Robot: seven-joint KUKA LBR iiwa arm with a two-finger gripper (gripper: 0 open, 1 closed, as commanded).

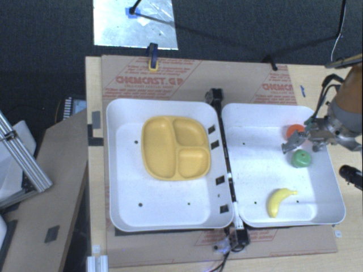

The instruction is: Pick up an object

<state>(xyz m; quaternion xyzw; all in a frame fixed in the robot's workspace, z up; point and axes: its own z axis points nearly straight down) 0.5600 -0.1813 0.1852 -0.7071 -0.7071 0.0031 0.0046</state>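
so the gripper (300,142) is hovering low over the far right part of the right bin (255,174), coming in from the right side. Honestly can't tell how the tool is set from this angle, whether it's spread, closed or grasping something. Just behind its tip there's an orange object (294,131) and just in front of it a green round object (301,158), both basically right at it, touching or nearly, hard to say. A toy banana (280,200) lies further toward the front, well clear of the tool. Way off to its left the other bin (122,208) holds a yellow divided plate (174,148). My read: it's in the approach/descend step, nothing lifted yet. Next it'd need to center on one of those two pieces and clamp down before raising
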